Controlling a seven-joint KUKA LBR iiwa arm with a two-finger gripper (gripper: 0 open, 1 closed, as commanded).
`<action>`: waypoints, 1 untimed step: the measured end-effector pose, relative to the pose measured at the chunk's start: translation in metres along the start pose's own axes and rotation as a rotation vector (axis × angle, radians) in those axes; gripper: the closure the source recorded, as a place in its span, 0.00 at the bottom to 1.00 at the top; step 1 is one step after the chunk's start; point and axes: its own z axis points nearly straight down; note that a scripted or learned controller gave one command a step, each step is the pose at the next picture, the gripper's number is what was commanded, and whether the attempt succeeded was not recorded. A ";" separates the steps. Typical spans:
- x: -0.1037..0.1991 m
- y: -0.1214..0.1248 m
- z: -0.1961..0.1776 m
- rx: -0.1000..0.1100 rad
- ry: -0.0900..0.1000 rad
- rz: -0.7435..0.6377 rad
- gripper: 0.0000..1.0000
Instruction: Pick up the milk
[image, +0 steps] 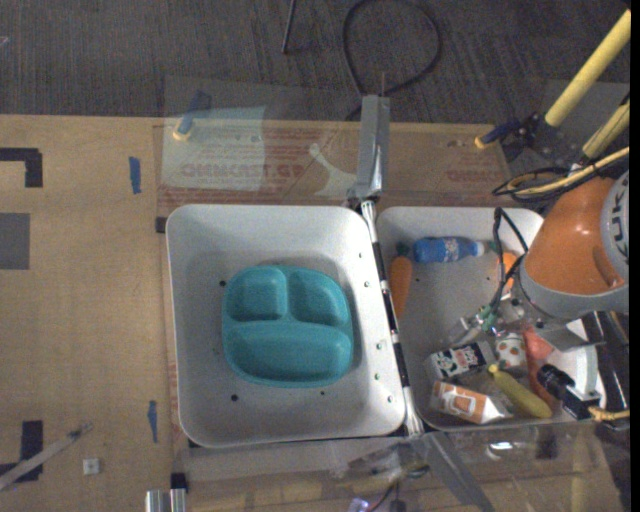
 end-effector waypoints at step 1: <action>0.044 -0.027 -0.019 -0.010 -0.006 0.039 0.00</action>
